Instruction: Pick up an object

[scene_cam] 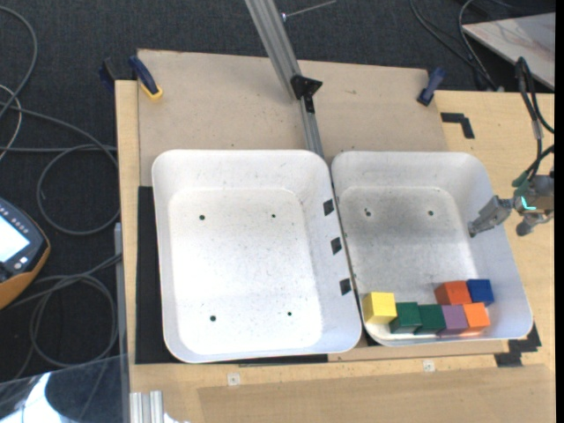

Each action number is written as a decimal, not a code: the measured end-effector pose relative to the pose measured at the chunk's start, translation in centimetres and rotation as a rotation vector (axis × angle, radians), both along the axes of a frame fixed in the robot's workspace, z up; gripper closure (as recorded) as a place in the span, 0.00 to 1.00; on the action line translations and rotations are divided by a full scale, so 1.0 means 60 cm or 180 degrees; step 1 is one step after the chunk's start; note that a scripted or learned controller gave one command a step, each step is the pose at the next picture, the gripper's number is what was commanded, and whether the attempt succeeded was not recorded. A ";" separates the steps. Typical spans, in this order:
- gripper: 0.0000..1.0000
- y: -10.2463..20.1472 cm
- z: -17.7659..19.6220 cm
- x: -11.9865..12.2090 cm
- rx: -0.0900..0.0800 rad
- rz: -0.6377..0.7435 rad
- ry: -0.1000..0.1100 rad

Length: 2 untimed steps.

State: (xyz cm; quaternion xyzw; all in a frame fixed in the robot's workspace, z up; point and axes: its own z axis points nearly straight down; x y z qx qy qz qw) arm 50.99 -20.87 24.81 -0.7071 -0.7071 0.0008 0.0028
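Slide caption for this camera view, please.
Gripper hovers at the right bin's edge; coloured blocks cluster along its near wall.

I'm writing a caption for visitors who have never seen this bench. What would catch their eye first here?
First, the cluster of colored blocks packed along the near edge of the right bin: yellow, green, purple, orange, red and blue. Next, the left bin, a broad white expanse beside it. Then the tool reaching in over the right bin's far-right rim, well apart from the blocks.
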 end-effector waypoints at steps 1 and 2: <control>0.00 0.000 0.004 0.002 -0.0005 0.0003 -0.0015; 0.00 0.008 -0.068 0.004 -0.0001 0.0002 0.0002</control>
